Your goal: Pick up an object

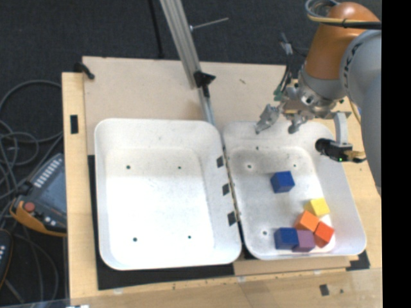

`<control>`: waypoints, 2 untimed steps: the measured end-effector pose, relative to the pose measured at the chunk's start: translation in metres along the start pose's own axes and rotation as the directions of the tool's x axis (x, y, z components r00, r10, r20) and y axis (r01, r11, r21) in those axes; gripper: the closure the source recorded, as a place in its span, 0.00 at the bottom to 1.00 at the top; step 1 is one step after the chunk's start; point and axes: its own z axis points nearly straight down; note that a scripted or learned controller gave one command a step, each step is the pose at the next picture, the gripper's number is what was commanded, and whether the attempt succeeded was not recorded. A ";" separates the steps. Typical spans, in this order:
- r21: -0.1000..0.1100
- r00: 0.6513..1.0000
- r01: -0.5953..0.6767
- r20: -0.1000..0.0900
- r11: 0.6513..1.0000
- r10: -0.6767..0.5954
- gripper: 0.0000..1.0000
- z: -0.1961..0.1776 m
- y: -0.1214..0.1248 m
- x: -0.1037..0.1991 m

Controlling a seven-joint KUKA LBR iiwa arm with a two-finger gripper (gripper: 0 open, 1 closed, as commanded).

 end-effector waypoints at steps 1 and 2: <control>0.004 1.000 -0.009 -0.001 1.000 0.009 0.00 0.106 -0.028 -0.025; 0.000 1.000 -0.009 -0.001 1.000 0.009 0.00 0.105 -0.097 -0.012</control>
